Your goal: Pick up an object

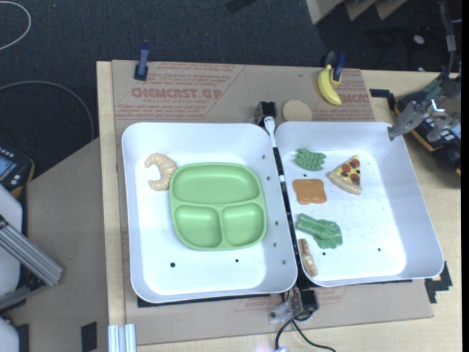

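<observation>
Pizza slice [347,174] lies in the right bin [396,218], in its upper middle. Left of it are 4 more objects: a small green piece [310,159] near the top, an orange square [309,191] just below that, a larger green piece [319,230] lower down, and a thin brown piece [306,256] against the bin's left wall near the bottom corner. All 5 lie apart from one another.

The left bin [146,218] holds a green 3-part plate [217,204] in its middle, with a croissant [160,170] just beside the plate's upper left corner.

Outside the bins, a banana [329,86] and a tan disc [297,111] rest on the bench above the right bin.

The gripper [414,117] hangs at the right bin's upper right corner, well apart from every object. I cannot tell whether it is wide or narrow; nothing shows in its grasp.
</observation>
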`<state>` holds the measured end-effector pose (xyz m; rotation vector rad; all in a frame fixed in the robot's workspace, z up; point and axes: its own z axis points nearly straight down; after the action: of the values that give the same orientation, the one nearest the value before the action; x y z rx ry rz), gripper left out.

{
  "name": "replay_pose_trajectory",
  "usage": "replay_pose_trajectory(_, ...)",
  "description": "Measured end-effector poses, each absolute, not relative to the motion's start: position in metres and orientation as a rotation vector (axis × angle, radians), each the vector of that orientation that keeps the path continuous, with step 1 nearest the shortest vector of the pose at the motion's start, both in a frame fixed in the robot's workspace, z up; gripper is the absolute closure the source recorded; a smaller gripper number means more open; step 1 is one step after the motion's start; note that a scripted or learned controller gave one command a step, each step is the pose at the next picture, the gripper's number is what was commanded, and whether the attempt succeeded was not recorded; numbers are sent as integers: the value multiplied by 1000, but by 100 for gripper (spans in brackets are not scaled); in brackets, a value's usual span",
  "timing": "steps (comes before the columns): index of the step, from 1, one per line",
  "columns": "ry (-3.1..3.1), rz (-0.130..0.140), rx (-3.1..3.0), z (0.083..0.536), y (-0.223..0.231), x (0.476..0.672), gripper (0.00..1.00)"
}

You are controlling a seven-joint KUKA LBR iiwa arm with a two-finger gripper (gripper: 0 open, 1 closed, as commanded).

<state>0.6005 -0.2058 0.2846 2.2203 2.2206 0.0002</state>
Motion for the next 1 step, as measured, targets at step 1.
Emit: replay_pose_trajectory(1,2219,2,2217,295,-206,601,100)
